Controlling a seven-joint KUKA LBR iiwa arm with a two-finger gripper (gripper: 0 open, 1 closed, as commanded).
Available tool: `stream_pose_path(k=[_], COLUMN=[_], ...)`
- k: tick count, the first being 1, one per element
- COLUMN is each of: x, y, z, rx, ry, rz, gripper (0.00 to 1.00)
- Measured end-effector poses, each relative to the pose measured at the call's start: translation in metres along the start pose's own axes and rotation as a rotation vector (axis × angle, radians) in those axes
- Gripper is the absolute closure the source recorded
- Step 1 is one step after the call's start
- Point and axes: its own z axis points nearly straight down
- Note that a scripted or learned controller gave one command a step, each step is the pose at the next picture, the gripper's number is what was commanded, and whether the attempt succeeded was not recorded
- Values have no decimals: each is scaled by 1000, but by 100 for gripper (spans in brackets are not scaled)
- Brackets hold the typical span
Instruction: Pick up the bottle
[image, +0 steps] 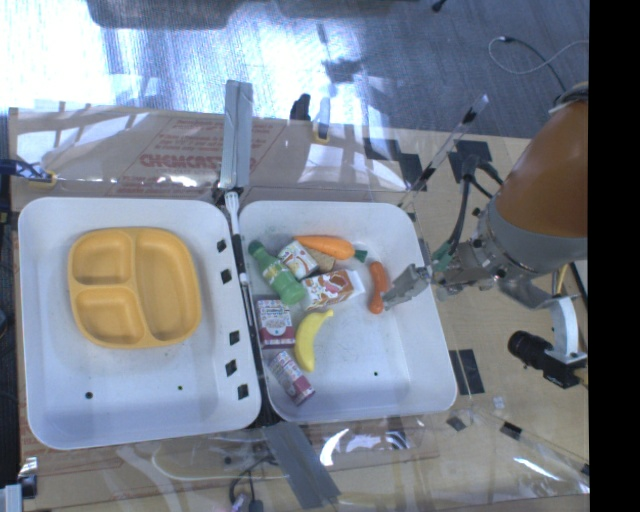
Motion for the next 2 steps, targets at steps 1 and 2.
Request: stream_pose_path(k=[1,2], x=[24,-9], y=[1,70], z=[80,-73], rx=[3,-2], ry=[3,-1], rz=[-366,-345], gripper=[0,0])
